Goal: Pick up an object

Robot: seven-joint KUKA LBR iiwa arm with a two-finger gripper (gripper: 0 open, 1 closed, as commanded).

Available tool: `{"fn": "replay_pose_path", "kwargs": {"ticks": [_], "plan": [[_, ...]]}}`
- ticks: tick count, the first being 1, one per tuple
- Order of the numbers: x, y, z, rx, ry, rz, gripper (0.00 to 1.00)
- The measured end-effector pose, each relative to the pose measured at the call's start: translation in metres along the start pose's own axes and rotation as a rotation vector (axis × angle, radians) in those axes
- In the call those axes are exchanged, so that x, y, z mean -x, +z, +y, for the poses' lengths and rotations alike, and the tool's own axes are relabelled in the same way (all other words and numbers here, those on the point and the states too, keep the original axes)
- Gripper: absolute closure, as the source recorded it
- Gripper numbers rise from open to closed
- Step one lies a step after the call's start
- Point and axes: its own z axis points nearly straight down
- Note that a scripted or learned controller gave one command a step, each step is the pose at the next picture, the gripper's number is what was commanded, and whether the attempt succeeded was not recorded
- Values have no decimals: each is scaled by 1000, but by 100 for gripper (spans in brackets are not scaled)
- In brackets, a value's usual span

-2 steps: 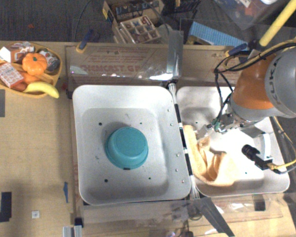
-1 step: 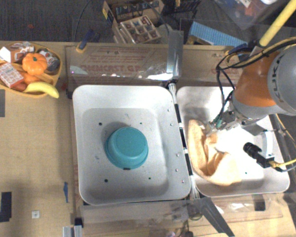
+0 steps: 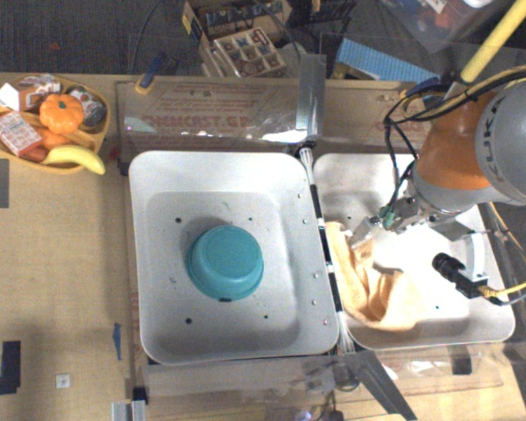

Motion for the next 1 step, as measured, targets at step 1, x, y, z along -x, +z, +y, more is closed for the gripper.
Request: {"fn": "replay_pose_path", "kwargs": {"ticks": [1], "plan": [[2,-11,0,4,2,-3,100]]}}
